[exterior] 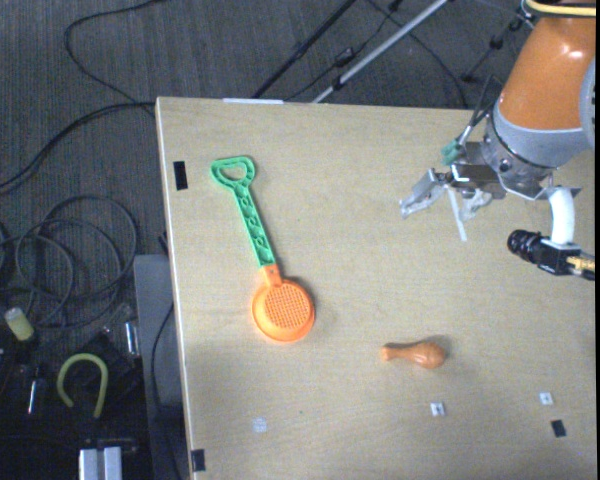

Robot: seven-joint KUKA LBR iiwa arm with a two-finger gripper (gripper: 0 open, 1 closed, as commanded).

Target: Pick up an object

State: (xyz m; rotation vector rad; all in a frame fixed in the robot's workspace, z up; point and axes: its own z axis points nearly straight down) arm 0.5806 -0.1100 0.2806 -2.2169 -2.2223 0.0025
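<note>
Worktop [380, 148]: green-handled strainer with orange head [264, 258], left-centre, lying flat. Orange drumstick-shaped toy [416, 353], lower centre, well apart. Claw [442, 206], upper right, fingers spread wide, holding nothing, above bare surface.

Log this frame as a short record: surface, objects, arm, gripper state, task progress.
surface: tan bench top
objects: green-handled strainer with orange head, left of centre; orange drumstick toy, lower middle, lying flat
arm: grey with orange band, entering from right
gripper: open, holding nothing, apart from both objects
task progress: nothing picked up yet
</note>
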